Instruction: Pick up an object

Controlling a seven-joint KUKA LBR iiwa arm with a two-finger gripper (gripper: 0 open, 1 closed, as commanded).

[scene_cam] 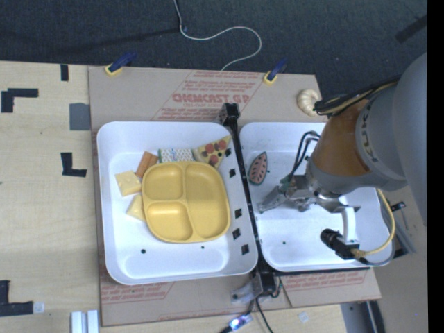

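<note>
Pincer (pixel 272 201) lowered into the right white shallow plastic bin (pixel 305 259), near a small brown oval object (pixel 257 167).

The opening of the pincer cannot be told, and nothing is seen held in it. The oval object lies at about eleven o'clock from the pincer, close to the bin's left wall; it is probably best approached from above, clear of that wall. At nine o'clock, the left white bin (pixel 173 266) carries a yellow divided plastic plate (pixel 186 201). Both bins rest on a brown cardboard sheet (pixel 201 92) on the bench.
</note>
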